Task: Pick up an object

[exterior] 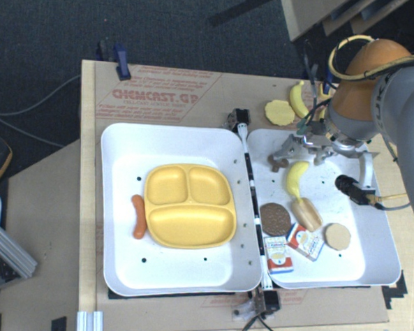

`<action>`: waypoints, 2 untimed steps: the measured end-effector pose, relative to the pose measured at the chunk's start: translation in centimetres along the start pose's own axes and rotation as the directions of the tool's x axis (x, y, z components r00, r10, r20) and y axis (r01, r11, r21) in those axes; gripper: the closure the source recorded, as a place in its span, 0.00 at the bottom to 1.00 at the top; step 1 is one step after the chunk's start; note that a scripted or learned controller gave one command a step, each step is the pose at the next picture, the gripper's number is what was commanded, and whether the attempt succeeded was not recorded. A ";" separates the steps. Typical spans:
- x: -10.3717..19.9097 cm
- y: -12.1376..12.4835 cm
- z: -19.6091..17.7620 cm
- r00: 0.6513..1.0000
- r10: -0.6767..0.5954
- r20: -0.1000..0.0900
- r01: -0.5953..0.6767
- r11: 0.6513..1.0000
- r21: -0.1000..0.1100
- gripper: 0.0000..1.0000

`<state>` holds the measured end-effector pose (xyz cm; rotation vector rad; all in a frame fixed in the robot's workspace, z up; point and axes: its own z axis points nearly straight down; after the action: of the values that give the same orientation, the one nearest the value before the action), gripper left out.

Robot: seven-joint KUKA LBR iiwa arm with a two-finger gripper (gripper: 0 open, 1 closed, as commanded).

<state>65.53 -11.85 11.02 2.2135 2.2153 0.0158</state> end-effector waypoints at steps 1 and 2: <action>2.1 -0.1 2.5 1.000 -0.003 0.000 0.003 1.000 0.014 0.00; 2.0 0.0 1.4 1.000 -0.002 0.000 0.002 1.000 0.012 1.00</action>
<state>65.51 -9.81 9.60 2.2179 2.2234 0.0020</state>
